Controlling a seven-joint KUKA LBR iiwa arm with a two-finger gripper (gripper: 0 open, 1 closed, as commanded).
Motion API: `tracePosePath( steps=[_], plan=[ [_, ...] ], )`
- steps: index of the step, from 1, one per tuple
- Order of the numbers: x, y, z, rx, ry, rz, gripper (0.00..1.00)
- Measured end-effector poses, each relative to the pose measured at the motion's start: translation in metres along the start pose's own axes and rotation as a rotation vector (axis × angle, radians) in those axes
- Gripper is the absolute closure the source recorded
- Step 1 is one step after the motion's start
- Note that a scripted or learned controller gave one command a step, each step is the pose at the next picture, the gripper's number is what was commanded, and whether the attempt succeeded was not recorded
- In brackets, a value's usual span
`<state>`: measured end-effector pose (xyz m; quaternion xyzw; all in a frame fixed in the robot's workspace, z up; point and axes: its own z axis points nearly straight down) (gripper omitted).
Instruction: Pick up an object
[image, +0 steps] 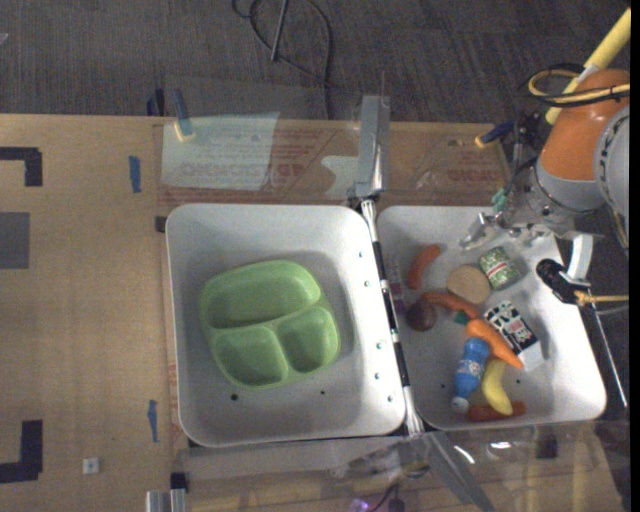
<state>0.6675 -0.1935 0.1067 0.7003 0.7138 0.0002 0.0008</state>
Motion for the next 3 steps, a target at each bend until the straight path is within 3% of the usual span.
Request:
tracePosePath(
  steps=[1, 2, 3],
  plan=[
    [-0.018, -0.049, 0.012, -0.018, 0.014, 0.029, 0.0],
    [-0.025, -0.052, 0.004, -0.014, -0.001, 0.034, 1.0],
    [0.055, 0.003, -0.115, -0.005, -0.001, -0.04, 1.0]
  ],
)
